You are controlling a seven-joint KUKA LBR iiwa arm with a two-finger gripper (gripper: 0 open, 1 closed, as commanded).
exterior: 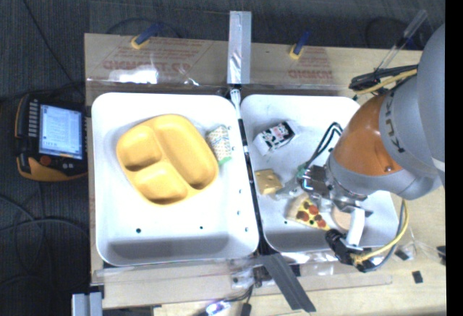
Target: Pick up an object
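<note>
End effector low in right bin, grip state unclear, beside pizza slice, yellow divided tray in left bin

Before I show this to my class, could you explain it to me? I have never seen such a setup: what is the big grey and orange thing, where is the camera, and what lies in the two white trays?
The camera looks down from above the bench. The grey and orange shape is a robot arm reaching in from the right over the right bin. That bin holds a small black and white item, a tan block and a toy pizza slice. The left bin holds a yellow divided plate and a small patterned item beside it. The arm's wrist hides its gripper, so whether anything is held cannot be told.
</note>
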